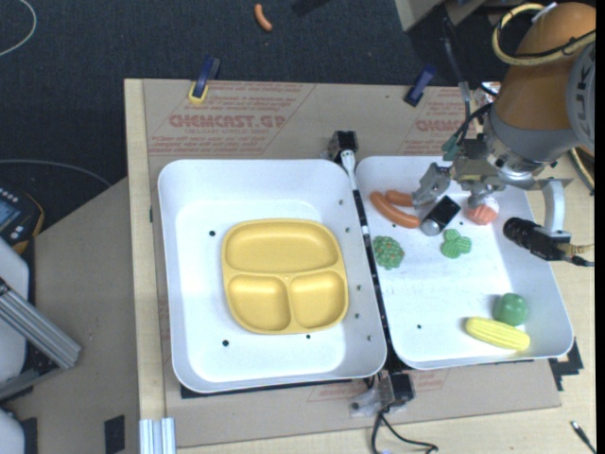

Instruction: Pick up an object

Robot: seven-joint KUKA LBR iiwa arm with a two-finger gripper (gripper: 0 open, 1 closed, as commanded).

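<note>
Approach step; tool (460, 197) low in rt bin (544, 282) nr orange sausage (394, 209); grip state can't tell; next: descend, close.

A robotics lab or test cell. A brown board table (284, 112) printed "CHEMCAST" is held by blue and yellow spring clamps (202, 80) at its far edge, over dark carpet (113, 26). Loose black cables (397, 428) trail off the near edge, and aluminium framing (38, 329) stands at the left.
</note>
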